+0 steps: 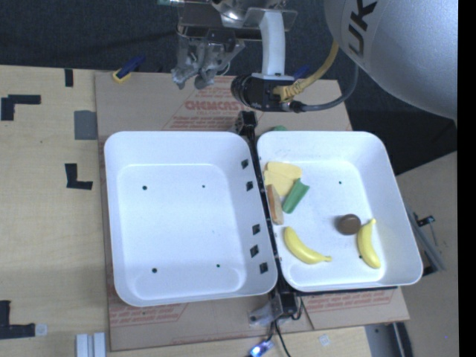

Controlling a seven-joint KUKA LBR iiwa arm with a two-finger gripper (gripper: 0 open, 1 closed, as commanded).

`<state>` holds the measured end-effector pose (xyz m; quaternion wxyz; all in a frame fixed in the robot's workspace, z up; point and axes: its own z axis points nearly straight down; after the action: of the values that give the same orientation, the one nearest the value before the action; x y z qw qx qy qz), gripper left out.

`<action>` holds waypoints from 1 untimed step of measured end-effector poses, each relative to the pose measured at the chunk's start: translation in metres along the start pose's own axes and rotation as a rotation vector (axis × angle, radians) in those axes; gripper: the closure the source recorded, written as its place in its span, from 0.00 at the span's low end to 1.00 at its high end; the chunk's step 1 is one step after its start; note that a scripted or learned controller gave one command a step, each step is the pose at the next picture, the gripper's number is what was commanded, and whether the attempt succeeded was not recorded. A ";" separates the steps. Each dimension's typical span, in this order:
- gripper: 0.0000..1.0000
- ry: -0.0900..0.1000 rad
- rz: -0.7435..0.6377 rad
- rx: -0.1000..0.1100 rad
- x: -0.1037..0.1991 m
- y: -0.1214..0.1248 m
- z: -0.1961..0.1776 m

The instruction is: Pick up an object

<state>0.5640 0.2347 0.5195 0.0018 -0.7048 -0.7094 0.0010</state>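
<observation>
Cardboard sheet (216, 114) under two white bins (119, 199), wooden bench (44, 236) beneath

arm casing (401, 28): partial letters "UKA" | cardboard sheet (216, 106): red print, roughly "CHEMCAS", unclear

Count: 2 white bins, left bin (119, 199) and right bin (387, 192). 2 bananas, one (303, 247) near the right bin's front edge, the other (368, 244) by its front-right corner. 1 green piece (296, 196), 1 yellow slice (282, 174), 1 tan stick (276, 204), 1 brown round item (348, 224).
</observation>
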 end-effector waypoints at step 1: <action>1.00 -0.001 0.005 -0.004 -0.002 -0.017 -0.016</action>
<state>0.5468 0.2327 0.5356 -0.0001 -0.7065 -0.7077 0.0001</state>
